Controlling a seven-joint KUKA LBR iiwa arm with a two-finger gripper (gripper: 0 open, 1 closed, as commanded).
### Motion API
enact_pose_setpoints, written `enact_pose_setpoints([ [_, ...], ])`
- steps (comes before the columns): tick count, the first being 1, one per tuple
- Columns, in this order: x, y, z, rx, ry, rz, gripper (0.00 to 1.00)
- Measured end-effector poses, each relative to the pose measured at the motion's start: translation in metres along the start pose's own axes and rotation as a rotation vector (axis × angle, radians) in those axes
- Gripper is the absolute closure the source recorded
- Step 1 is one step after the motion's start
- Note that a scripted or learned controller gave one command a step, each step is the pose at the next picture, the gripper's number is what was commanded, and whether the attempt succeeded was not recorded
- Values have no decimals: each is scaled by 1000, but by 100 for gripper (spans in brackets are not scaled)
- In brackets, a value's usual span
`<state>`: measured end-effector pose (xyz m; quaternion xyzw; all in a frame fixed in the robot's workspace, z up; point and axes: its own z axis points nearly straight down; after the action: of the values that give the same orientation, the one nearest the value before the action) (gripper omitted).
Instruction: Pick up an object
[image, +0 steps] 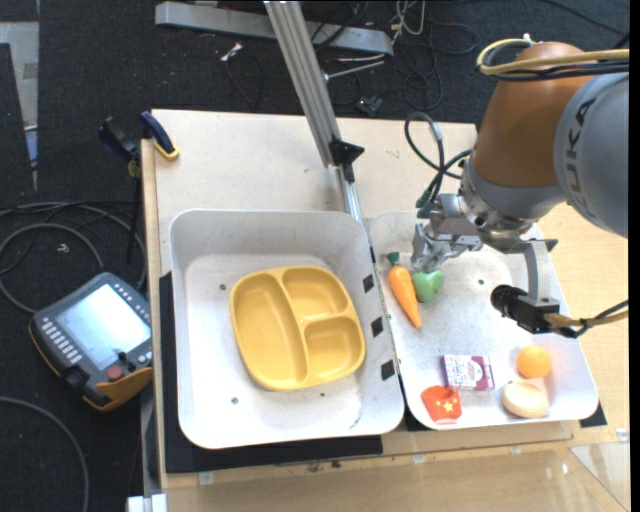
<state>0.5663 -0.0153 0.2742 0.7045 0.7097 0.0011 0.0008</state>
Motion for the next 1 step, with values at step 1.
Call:
enact_pose_setpoints([
  [1,52,12,2,1,0,-1,100],
])
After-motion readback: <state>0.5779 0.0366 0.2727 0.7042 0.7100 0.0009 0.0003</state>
